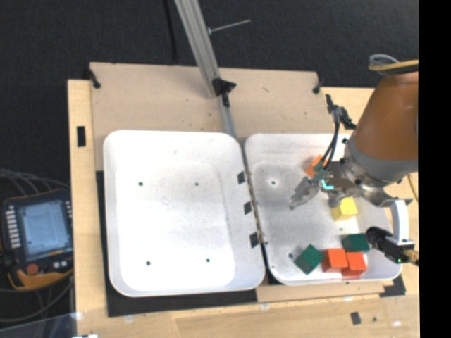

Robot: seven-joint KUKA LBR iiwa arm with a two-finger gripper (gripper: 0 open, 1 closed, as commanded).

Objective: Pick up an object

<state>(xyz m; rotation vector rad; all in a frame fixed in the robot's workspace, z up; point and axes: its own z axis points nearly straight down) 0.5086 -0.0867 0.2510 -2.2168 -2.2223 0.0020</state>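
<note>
My gripper (318, 192) hangs over the middle of the right bin (282, 153), below the grey arm with its orange band. It is open, one finger (303, 191) pointing down-left, and nothing shows between the fingers. A yellow block (344, 208) lies just to the right of the gripper, partly under the wrist. A small orange piece (313, 166) sits just above the gripper. Along the bin's front edge lie a green block (307, 258), two orange blocks (335, 259) (356, 262) and a dark green block (356, 243).
The left bin (173, 210) sits beside the right one, with a divider edge (250, 210) between them. A metal pole (201, 41) slants up from the back of the bench. A pendant screen (39, 227) rests off the bench's left side.
</note>
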